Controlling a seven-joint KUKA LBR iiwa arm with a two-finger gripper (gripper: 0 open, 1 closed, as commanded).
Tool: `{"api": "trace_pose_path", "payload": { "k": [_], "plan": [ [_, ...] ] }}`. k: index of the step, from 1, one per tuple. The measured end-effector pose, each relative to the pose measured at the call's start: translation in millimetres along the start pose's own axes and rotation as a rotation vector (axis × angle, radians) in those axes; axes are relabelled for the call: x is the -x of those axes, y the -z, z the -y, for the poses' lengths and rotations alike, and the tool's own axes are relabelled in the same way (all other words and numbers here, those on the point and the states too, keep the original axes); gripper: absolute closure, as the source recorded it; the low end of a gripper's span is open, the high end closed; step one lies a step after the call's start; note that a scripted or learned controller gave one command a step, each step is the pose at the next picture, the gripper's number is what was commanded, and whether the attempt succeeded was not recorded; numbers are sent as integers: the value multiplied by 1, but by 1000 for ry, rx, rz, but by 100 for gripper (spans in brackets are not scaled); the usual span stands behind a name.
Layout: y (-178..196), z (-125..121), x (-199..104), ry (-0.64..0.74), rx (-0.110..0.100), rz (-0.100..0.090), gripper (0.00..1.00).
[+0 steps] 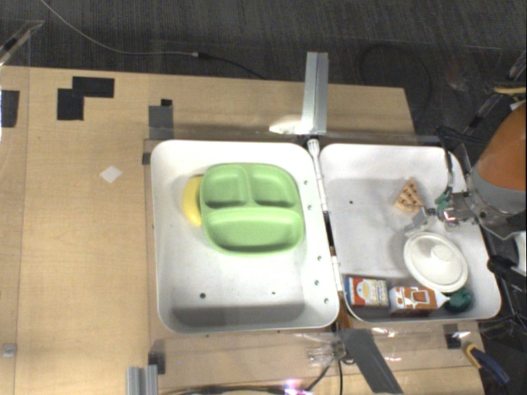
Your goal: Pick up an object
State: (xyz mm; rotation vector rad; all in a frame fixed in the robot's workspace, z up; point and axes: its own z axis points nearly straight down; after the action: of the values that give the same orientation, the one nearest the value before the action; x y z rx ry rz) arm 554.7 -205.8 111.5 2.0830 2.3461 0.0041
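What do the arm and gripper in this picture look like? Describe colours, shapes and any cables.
The arm enters from the right: a rounded orange band above a grey wrist section. The gripper is small, made of dark and silvery metal parts, with a tiny red spot on it. Thin dark cables run alongside the arm. No markings are legible.

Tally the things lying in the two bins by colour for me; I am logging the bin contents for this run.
Green: 2, the divided tray and a small dark green piece
Yellow: 1, a thing part hidden under the tray
White: 1, the round bowl
Tan: 1, a small waffled piece
Orange and brown: 1, a carton lying on its side
Total: 6
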Motion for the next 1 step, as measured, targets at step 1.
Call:
{"api": "trace_pose_path", "payload": {
  "k": [1],
  "plan": [
    [-25, -28, -5, 78, 3, 1, 0]
  ]
}}
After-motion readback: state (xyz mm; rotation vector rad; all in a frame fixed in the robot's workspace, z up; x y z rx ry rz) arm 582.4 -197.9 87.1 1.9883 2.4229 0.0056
